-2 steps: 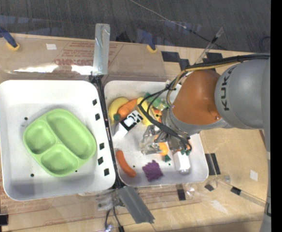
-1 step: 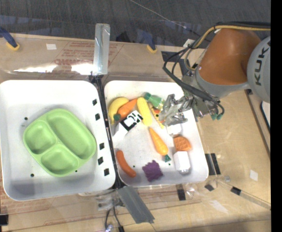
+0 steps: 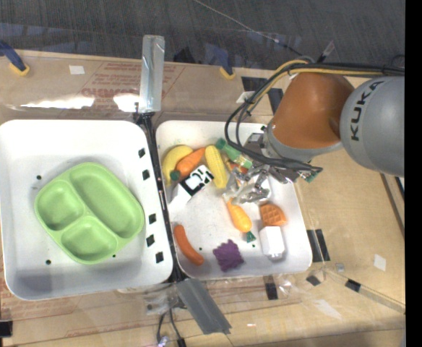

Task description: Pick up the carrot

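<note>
Camera view looks down on two white bins side by side on the surface. The left bin [image 3: 9, 194] carries a green divided plate [image 3: 88, 212]. The right bin [image 3: 298, 223] holds the toy food: a banana [image 3: 171, 159], the carrot [image 3: 191, 161] lying against it with its tip toward the bin's middle, a corn cob [image 3: 215, 166], a black and white tag [image 3: 199, 181], a small orange and yellow piece [image 3: 240, 217], a waffle-like orange piece [image 3: 272, 214], a white block [image 3: 272, 241], a purple bunch of grapes [image 3: 228, 254] and a red-orange sausage [image 3: 188, 244].

The arm [image 3: 370, 125] reaches in over the right bin, and its pincer [image 3: 248, 191] hangs low near the bin's middle, to the right of the corn and well short of the carrot. Whether the pincer is spread or closed I cannot tell; the metal parts blur together.

By my judgement the task is barely begun: the carrot rests in the bin, ungrasped. Left to do are moving across to the carrot, closing on it and lifting it.
</note>
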You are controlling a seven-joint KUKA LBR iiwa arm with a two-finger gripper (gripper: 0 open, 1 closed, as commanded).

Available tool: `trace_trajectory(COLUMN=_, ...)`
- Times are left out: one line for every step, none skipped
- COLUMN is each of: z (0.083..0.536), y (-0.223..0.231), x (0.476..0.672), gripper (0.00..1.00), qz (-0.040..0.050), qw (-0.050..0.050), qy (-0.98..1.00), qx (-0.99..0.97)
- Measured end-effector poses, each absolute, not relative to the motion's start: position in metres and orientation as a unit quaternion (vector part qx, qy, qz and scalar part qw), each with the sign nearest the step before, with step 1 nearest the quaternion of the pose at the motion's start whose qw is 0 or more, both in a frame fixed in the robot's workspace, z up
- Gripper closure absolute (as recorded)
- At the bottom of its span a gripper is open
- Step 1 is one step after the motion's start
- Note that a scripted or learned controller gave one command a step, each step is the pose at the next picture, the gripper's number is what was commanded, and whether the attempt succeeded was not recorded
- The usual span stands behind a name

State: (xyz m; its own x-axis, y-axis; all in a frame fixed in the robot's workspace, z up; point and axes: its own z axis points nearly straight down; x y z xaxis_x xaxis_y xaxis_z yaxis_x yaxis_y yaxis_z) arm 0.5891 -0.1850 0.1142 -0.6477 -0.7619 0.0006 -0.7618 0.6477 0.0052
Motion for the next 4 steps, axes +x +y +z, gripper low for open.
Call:
trace_trajectory(z=0.247, y=-0.186, x=0.576, gripper=1.0, qz=0.0038, qw=-0.004, qy=-0.842, qx=0.54)
trace_trajectory(z=0.244, y=-0.186, x=0.575, gripper=0.0, qz=0.001, qw=-0.002, qy=-0.842, qx=0.539)
trace_trajectory(z=0.128, y=-0.194, x=0.568, gripper=0.0, qz=-0.0047, qw=0.003, qy=-0.858, qx=0.513)
trace_trajectory(z=0.091, y=-0.189, x=0.542, gripper=0.0, qz=-0.0016, qw=0.0, qy=-0.874, qx=0.486)
